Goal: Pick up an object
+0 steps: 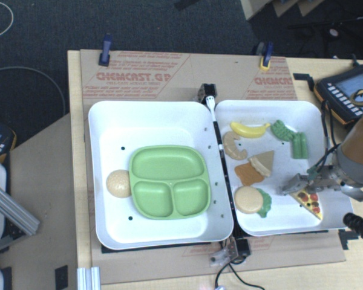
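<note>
The right bin point(327, 222) holds several toy foods. A yellow banana point(249, 128) and a green piece point(292, 139) lie at its back. A tan round slice point(233, 145), a beige wedge point(264, 161) and an orange slab point(248, 174) sit in the middle. A burger with green lettuce point(252, 200) is at the front left. A pizza slice point(311, 203) lies at the front right. My gripper point(302, 185) hangs low over the bin's right part, just above and behind the pizza slice. The grey arm point(357, 156) comes in from the right edge.
The left bin point(103, 162) holds a green divided plate point(169, 181) with a tan round bun point(118, 183) beside its left edge. A black divider clip point(207, 92) sits between the bins at the back. A yellow-edged pendant point(348, 92) rests at the far right.
</note>
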Controlling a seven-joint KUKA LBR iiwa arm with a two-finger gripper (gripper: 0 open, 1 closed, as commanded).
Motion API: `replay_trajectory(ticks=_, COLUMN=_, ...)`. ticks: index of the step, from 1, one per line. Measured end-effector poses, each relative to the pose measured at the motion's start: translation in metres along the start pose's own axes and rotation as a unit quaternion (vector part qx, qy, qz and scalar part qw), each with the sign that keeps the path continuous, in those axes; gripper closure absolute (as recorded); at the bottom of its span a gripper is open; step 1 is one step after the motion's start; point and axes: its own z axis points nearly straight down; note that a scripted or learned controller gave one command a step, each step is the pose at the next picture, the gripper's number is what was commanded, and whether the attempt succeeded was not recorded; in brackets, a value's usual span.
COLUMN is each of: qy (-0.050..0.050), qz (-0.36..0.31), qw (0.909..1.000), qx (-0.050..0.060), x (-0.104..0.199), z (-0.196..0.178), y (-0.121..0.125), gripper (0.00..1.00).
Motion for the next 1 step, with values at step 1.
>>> replay_trajectory(ticks=1, qy=0.008, qz=-0.003, qw=1.0000, qx=0.002, x=0.0070, z=-0.0091, y=0.0014, gripper=1.00)
